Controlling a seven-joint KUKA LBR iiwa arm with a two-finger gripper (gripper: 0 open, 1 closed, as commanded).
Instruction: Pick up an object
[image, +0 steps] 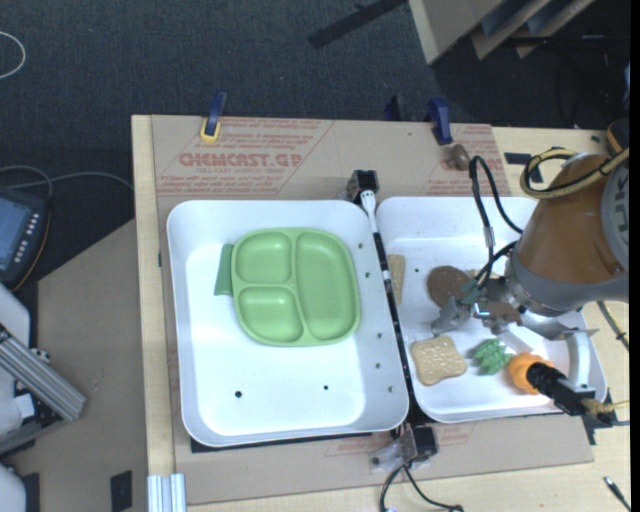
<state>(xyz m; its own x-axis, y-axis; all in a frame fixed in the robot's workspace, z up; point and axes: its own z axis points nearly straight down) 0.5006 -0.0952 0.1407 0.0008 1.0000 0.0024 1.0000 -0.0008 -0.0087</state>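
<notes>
2 white bins (200, 300) sit on the tabletop; the pincer (462, 308), its grip impossible to tell, hangs low over the brown disc (445, 283), seemingly seeking a pick.

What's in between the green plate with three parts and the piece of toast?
In the camera view, between the green three-compartment plastic plate and the tan toast slice lie bare white bin floor and the two bins' meeting rims, with a black strip along them.
</notes>
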